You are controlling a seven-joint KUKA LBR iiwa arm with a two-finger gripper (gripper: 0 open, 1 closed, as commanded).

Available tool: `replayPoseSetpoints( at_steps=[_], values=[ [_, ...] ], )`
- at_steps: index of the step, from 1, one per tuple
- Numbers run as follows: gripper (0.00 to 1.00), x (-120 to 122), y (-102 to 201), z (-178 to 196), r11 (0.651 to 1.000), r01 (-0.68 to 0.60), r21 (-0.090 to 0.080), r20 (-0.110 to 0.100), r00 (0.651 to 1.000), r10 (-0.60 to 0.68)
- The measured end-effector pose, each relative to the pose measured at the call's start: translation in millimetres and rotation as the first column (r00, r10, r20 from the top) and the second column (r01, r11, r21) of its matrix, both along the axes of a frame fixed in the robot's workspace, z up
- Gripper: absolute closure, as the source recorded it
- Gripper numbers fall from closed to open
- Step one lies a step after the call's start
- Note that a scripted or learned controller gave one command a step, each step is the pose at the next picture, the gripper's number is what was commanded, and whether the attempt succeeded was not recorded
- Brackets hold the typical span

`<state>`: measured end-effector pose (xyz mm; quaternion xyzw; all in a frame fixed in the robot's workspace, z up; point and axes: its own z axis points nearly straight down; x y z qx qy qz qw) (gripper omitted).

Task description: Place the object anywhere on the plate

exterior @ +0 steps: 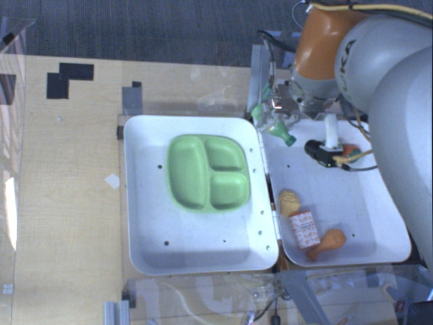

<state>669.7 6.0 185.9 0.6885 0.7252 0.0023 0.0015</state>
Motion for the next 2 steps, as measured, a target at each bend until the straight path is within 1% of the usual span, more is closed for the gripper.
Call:
replayPoseSetpoints(
  at_steps=[1, 2],
  values=[
    [1.00, -17.1, 79.3, -0.4, 0.999, -0.036, 0.000, -0.001, 0.999, 0.036],
    [0.00, -17.1, 79.1, -0.4, 0.999, -0.036, 0.000, -0.001, 0.999, 0.036]
  ],
)
